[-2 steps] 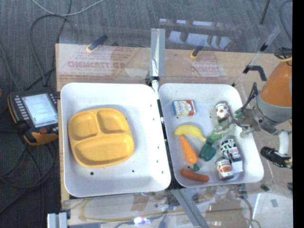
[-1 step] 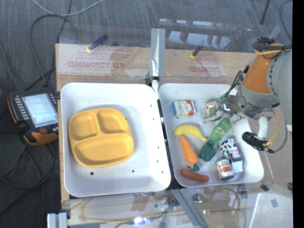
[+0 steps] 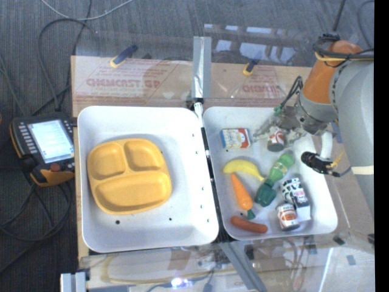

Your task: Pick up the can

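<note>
A small red and grey can (image 3: pixel 276 140) lies near the back of the right bin (image 3: pixel 328 221). My gripper (image 3: pixel 277 132) is low over it, reaching in from the right under the orange wrist band. Its fingers (image 3: pixel 262 130) are spread wider than the can and stand on either side of it, so it is open and not closed on the can. A second small tin with a red label (image 3: pixel 287 216) stands at the front right of the same bin.
The right bin also holds a small carton (image 3: pixel 235 138), a banana (image 3: pixel 243 167), a carrot (image 3: pixel 241 191), a green bottle (image 3: pixel 273 178), a sausage (image 3: pixel 249 225) and a cow-patterned item (image 3: pixel 294 190). A yellow divided plate (image 3: pixel 128 175) lies in the left bin (image 3: pixel 182 120).
</note>
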Robot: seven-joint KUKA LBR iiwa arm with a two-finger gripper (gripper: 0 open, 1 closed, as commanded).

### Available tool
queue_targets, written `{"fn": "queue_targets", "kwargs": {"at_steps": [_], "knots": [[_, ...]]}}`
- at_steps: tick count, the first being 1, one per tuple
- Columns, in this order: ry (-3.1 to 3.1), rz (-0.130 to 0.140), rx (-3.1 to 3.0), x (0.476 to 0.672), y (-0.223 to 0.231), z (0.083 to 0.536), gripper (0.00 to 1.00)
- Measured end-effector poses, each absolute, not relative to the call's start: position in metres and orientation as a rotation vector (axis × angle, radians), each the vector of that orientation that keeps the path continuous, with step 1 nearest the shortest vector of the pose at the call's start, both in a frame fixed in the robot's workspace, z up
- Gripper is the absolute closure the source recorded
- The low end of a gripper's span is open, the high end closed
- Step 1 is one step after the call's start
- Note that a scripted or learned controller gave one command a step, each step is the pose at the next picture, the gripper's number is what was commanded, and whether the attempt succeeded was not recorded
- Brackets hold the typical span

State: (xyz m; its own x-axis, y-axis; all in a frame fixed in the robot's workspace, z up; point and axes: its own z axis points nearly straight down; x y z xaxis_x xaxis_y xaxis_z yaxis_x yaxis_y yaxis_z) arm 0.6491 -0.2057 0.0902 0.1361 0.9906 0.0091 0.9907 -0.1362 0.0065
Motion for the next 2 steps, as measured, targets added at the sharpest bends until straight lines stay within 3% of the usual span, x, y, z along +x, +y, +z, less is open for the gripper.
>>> {"fn": "queue_targets", "kwargs": {"at_steps": [1,2], "knots": [[-2.064,-0.007,-2.381,0.648,-0.213,0.100,1.00],[-2.195,0.007,-2.251,0.668,-0.177,0.136,1.00]]}}
